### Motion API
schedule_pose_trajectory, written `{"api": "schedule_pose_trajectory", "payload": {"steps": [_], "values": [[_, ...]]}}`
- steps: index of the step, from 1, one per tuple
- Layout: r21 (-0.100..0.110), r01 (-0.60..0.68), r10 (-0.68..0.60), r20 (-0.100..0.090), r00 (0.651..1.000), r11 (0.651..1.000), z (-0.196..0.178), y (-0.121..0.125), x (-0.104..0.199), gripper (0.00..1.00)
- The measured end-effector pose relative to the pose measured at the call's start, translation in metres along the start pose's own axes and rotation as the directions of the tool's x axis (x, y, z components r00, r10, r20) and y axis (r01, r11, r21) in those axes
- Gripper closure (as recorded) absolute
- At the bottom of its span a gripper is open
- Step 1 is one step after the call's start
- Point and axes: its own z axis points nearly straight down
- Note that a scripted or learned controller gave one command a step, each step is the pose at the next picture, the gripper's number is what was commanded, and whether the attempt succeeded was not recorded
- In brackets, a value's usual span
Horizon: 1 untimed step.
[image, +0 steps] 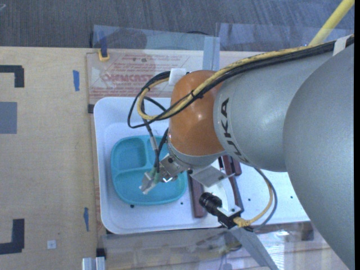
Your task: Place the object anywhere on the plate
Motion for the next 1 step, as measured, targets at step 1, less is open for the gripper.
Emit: {"api": "schedule_pose_trajectory", "payload": {"steps": [1], "values": [[-0.011, -0.061, 0.061, 0.002, 0.998, 0.998, 0.0947, 0.0914, -0.0680, 0.00]]}}
